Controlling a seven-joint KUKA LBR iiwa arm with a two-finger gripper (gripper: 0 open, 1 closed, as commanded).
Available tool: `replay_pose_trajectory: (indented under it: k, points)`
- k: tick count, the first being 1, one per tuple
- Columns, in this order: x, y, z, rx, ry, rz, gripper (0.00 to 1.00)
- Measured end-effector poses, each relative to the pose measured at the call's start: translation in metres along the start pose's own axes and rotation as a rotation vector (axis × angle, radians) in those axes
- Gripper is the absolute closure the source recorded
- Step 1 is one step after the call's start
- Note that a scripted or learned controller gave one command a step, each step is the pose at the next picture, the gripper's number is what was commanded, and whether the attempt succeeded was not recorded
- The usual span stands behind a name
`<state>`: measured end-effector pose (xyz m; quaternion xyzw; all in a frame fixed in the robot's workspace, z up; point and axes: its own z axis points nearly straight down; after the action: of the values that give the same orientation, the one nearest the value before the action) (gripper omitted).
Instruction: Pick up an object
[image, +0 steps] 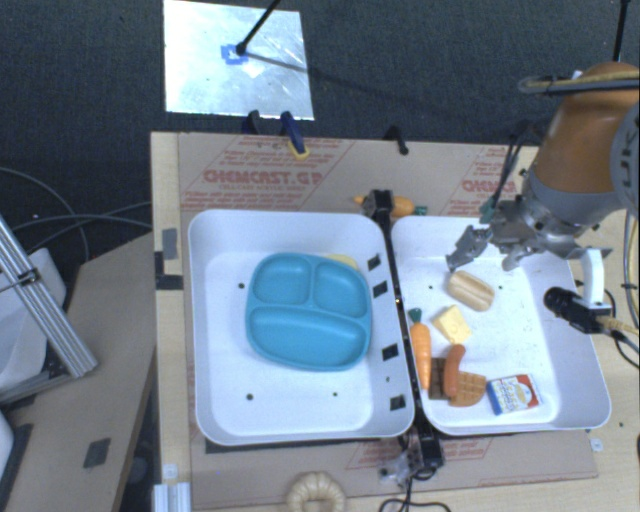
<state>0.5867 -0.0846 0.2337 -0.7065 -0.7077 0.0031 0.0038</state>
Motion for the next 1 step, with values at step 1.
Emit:
replay_pose_trajectory:
  k: [1]
  points:
    - [0.0001, 0.0022, -0.0058, -0.011, -0.001, -0.002, 0.00]
